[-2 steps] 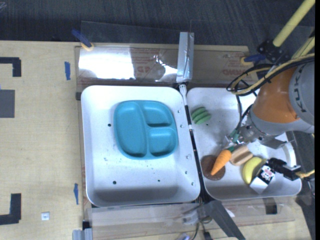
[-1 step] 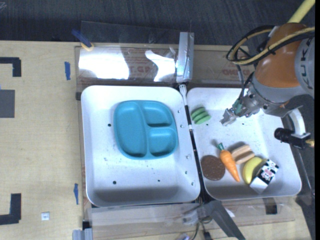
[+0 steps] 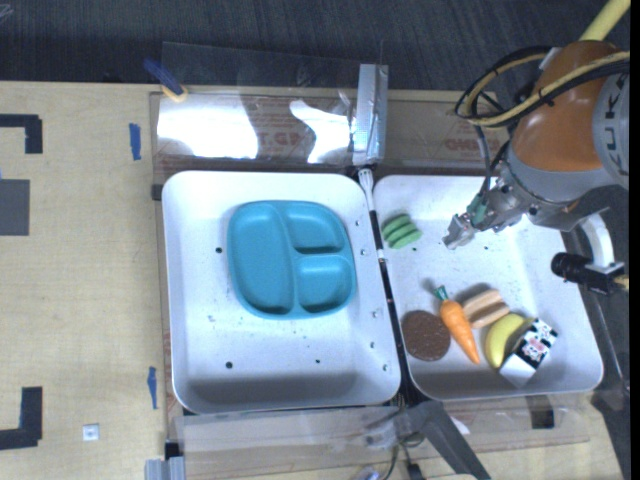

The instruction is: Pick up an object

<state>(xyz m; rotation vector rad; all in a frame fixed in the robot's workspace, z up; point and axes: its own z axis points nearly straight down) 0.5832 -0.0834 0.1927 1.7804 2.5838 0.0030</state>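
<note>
A robotics lab bench: a pale wooden bench (image 3: 80, 298) marked with black and blue tape, two white bins (image 3: 190, 368) set side by side at its centre, and a grey-and-orange robot arm (image 3: 570, 118) with loose cables reaching in from three o'clock.

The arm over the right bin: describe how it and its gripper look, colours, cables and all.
The arm has a rounded grey body with a broad orange band above the wrist. Yellow and black cables loop out beside the band. At its end a small metallic grey gripper carries teal-green touches near the fingers. A black fitting projects from the arm's lower side.
</note>
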